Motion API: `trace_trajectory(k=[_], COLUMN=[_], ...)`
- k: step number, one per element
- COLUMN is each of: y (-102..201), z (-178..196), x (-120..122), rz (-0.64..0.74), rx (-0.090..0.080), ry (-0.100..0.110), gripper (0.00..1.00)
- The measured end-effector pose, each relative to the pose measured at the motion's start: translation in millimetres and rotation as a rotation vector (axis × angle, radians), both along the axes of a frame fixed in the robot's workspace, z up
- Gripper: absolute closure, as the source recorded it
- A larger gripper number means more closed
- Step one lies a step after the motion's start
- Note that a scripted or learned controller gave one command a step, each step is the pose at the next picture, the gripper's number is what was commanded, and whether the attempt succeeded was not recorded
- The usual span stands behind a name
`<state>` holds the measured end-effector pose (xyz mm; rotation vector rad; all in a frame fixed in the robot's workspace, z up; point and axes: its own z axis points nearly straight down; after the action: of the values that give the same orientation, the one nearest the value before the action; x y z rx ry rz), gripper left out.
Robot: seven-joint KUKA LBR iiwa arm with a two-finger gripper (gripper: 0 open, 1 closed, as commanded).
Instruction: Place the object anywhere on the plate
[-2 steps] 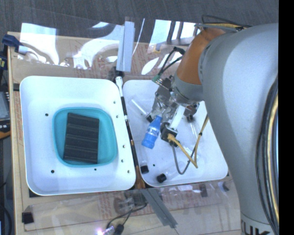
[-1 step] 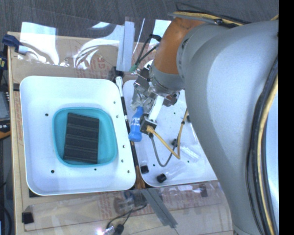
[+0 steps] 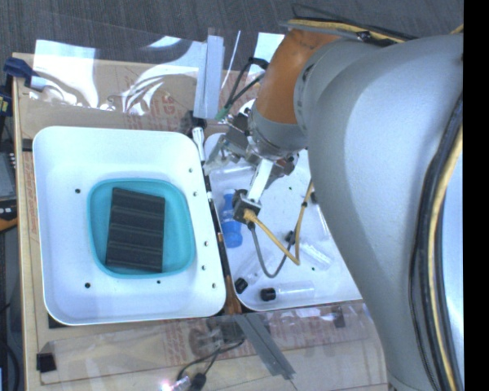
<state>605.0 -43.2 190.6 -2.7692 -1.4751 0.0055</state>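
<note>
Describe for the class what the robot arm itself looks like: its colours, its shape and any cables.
The arm is a bulky, rounded body in smooth light grey. An orange band rings it just above the darker metal wrist. Dark and yellow cables run along its casing.

Position: fixed above the bench (image 3: 130,340), fairly near.
Facing: looked down aslant on left bin (image 3: 57,161) and right bin (image 3: 334,277).
Right side: crowded by the arm (image 3: 375,177).
</note>
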Motion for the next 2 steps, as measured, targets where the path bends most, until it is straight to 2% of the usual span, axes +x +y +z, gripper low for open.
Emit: trace_trajectory(k=[1, 2], y=[-23.8, -55.6], z=[15.7, 25.2], x=[9.8, 17.2], rz=[0.065, 0.037], rx=[0.000, 0.000], ry=[-0.001, -0.002], gripper=[0.00, 0.00])
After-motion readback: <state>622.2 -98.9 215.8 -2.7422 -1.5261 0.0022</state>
